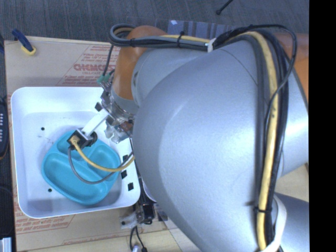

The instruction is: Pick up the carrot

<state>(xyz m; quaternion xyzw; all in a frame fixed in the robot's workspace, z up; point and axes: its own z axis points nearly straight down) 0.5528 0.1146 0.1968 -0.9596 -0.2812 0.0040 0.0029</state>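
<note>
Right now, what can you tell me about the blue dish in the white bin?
The blue dish is light blue and looks like smooth plastic. It is shallow, with rounded corners, and seems to have a low ridge splitting it into two hollows. It lies open side up on the floor of the left white bin, close to the front wall. The robot arm hangs over its right end and hides that part.

I read this as a robotics lab. A grey industrial arm (pixel 210 140) strung with cables (pixel 270 114) looms in my feed. Under the pincer (pixel 114 126) a white bin (pixel 17 156) sits on a cardboard-covered tabletop (pixel 63 62). A clamp (pixel 23 42) lies well apart from it, with dark carpet (pixel 63 7) beyond.
</note>
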